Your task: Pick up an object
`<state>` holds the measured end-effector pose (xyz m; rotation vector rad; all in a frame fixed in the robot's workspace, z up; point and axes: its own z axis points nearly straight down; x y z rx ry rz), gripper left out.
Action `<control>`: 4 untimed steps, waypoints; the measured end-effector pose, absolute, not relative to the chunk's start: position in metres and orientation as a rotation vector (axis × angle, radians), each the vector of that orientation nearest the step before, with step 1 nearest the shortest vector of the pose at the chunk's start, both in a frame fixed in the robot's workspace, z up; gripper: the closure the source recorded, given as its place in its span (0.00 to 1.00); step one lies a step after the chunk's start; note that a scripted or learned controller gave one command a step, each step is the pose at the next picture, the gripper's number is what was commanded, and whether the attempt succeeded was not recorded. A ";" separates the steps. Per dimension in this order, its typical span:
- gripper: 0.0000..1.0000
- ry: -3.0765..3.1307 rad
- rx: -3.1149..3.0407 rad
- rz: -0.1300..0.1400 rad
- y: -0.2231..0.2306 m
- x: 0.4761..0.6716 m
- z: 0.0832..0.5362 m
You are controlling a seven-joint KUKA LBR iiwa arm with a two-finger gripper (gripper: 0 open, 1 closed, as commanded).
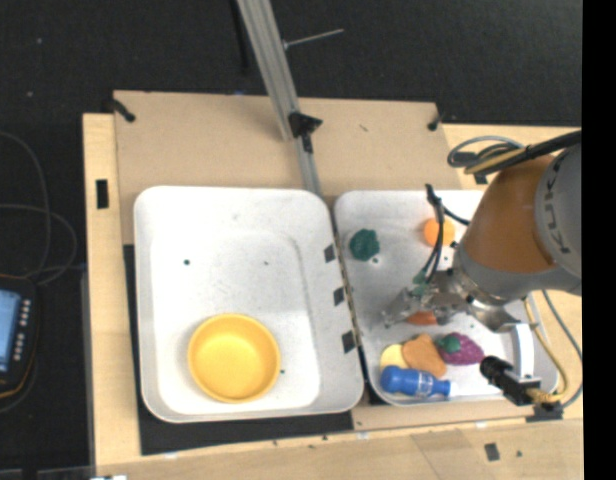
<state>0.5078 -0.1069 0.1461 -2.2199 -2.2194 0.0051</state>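
The counter (218, 138) carries two white bins. The left bin (238, 238) lies well left of the fingers and holds a yellow bowl (234, 357). The arm (518, 233) reaches into the right bin (388, 218). The fingers (413, 308) hang low over a small red piece (422, 319); whether they are spread or pinching it, I cannot tell. Just below them lie an orange toy (425, 354), a purple toy (460, 348) and a blue bottle (414, 382). Up-left sits a green lump (364, 244); above, an orange ball (435, 231).

A slanted grey metal pole (275, 68) rises behind the wooden bench (218, 148); a black handheld screen device (6, 333) sits left of it.
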 end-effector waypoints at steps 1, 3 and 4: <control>0.00 -2.222 -2.224 0.002 -0.108 0.508 0.099; 1.00 -2.229 -2.222 -0.006 -0.111 0.521 0.161; 1.00 -2.231 -2.221 -0.008 -0.101 0.524 0.218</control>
